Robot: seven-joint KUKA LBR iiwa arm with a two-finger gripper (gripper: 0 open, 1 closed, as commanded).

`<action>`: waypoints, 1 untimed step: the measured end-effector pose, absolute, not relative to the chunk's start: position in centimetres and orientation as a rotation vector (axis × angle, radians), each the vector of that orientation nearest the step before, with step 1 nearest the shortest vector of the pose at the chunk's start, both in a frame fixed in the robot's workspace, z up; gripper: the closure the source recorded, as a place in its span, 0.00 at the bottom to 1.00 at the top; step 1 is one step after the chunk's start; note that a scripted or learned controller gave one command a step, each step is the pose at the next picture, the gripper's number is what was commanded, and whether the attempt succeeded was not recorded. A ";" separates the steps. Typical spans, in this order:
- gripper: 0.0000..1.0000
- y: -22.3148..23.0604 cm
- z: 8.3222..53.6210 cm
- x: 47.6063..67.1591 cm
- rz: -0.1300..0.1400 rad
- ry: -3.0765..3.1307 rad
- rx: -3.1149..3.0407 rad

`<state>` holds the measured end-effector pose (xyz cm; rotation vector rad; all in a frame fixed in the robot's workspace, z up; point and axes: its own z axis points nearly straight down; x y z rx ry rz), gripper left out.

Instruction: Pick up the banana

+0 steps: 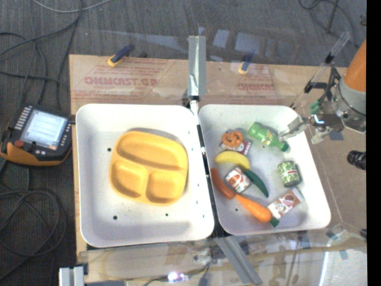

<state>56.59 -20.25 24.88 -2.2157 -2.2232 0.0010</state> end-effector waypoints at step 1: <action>0.00 -14.2 18.2 59.7 0.004 -2.201 -2.238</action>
